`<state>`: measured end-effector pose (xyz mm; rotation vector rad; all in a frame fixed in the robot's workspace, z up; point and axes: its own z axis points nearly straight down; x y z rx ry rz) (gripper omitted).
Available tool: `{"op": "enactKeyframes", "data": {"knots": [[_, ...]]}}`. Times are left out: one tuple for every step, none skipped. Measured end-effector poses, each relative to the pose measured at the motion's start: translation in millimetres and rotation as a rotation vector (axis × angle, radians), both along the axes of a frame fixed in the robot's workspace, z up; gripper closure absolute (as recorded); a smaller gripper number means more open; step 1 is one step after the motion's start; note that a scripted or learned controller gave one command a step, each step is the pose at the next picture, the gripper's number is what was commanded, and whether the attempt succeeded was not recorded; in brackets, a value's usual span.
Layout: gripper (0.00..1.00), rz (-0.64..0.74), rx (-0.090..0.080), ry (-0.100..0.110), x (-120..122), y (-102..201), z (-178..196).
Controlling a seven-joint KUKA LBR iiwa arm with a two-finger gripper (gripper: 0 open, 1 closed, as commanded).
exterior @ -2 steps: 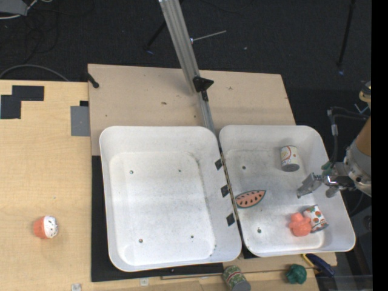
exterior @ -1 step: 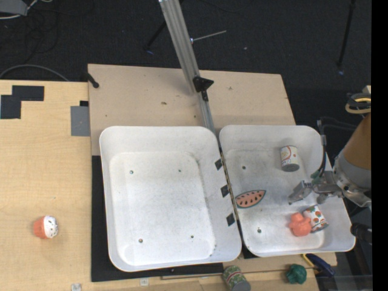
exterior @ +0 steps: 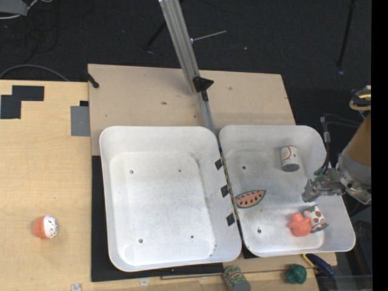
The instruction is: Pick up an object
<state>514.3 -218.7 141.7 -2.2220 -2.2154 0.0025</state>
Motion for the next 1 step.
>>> {"op": "enactKeyframes", "data": {"knots": [[1.00, 0.004, -0.002, -0.006, -6.5, 6.4, 50.9]]}}
